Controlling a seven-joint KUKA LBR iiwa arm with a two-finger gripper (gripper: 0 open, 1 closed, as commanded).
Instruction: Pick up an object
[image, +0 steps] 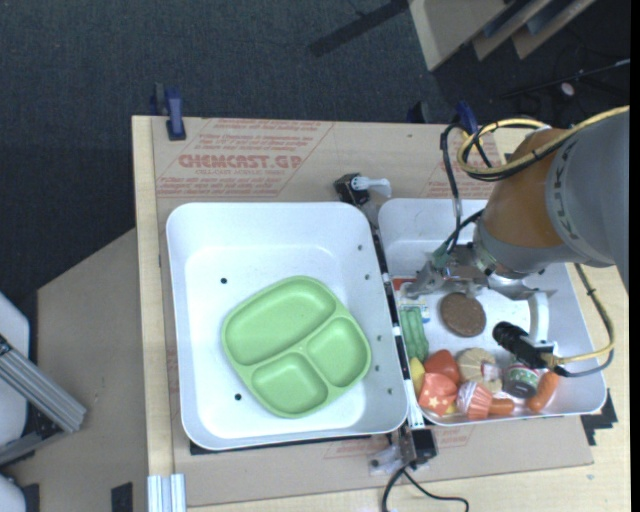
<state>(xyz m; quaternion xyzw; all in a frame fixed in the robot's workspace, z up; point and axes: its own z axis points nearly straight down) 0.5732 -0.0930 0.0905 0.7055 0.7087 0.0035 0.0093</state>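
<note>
My gripper (455, 283) hangs low in the right bin (410, 225), under the grey arm with its orange band (520, 205). A brown round disc (463, 314) lies just below the gripper, close to it. Toy food is heaped along the bin's front: a green stick (411, 330) by the left wall, a red-orange piece (441, 366), a ridged orange piece (478, 401), a tan piece (474, 359), a small round can (520, 380) and a carrot (543, 392). The view shows nothing between the gripper's tips.
The left bin (200, 250) holds a green divided plate (295, 345) in its middle. The wall between the two bins runs just left of the gripper. Brown cardboard (240, 160) covers the bench behind the bins.
</note>
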